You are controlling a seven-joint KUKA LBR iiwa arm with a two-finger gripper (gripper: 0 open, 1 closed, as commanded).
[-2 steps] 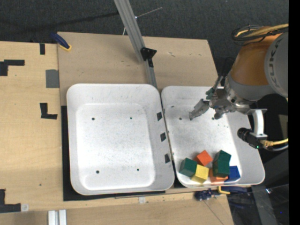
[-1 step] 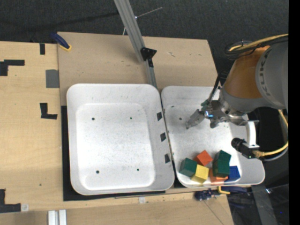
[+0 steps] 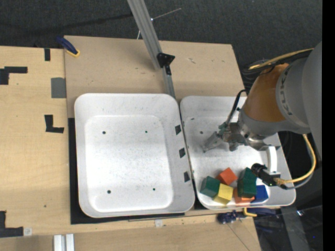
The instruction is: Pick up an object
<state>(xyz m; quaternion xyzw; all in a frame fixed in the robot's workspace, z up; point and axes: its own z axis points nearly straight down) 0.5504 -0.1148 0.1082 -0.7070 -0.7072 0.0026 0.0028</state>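
The blocks [image 3: 233, 186] lay clustered at the right bin's [image 3: 201, 109] near corner. Your tool [image 3: 217, 140] hung apart over bare floor, fingers spread, grasping nothing. Risk: descending there would have closed on air; tight packing could block finger entry.

Partly hidden blocks and arm

The arm [image 3: 285, 95] runs off the right edge; a blue block [image 3: 261, 193] sits half hidden behind a green block [image 3: 248, 183].

Even overhead light, soft shadows, slightly grainy
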